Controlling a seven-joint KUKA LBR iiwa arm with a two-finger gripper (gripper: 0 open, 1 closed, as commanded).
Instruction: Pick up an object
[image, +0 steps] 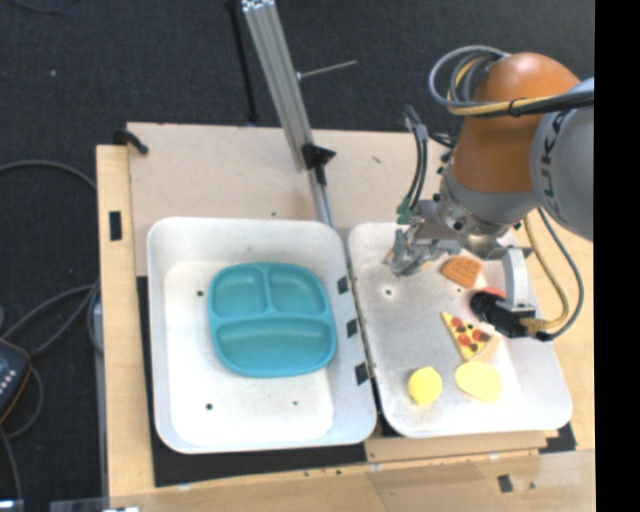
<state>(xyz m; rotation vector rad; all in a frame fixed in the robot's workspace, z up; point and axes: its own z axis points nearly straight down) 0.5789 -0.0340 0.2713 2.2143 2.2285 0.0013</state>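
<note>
Claw (408, 252) hangs low over the 10 o'clock corner of the right bin (400, 330), the arm (510, 120) bending down from 2 o'clock; whether it is wide or narrow, I cannot tell. That bin holds one orange biscuit (462, 270) at 12 o'clock, one pizza slice (470, 337) at 3 and two yellow pieces (424, 386) at 5. One blue plate (271, 320) lies in the left bin (180, 400).

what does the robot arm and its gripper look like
The arm is grey, with a big rounded orange band above the wrist and dark lettering on the grey shell. Grey cables loop beside the band. The gripper is small, bare grey metal.
</note>
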